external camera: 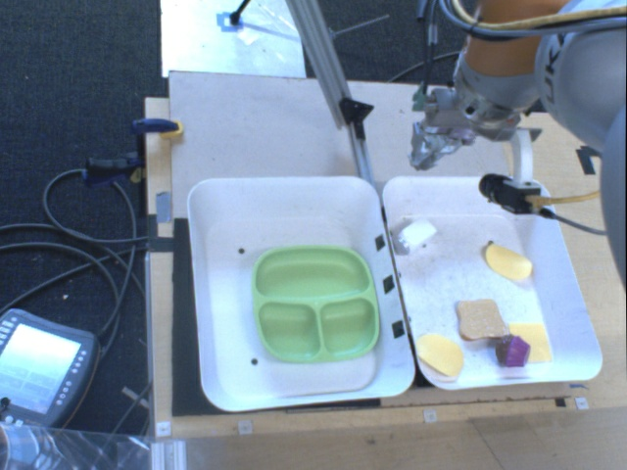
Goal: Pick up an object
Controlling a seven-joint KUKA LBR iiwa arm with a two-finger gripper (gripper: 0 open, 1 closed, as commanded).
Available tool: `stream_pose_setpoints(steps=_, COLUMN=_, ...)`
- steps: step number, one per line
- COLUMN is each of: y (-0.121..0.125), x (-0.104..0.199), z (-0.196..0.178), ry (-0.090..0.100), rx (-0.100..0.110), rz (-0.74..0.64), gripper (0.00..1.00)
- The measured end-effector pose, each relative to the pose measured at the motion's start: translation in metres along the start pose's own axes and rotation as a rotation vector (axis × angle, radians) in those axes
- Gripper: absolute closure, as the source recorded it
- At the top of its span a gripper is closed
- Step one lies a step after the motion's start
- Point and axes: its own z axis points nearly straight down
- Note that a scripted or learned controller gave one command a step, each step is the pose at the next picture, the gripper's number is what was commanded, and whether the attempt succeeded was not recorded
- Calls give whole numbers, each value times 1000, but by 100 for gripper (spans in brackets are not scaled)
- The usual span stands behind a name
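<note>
My gripper [428,155] hangs above the far edge of the right bin [563,262], well clear of its floor, with nothing seen between its fingers. In that bin lie a small white block [416,234] near the far left corner, a yellow slice [507,261] at the middle right, a tan bread-like square [481,319], a purple piece [511,351], a flat yellow square [535,341] and a yellow oval [440,354] at the near left. The white block lies closest to the gripper, below it in the view.
The left bin [220,262] holds a green divided tray [315,302]. A slanted metal pole [318,47] crosses behind the bins. Cables and a pendant [39,360] lie on the floor at left.
</note>
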Motion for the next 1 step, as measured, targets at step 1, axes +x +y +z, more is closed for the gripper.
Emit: stream_pose_setpoints(steps=1, y=1, x=49, z=24, ry=-1, rx=1, rz=1, gripper=100)
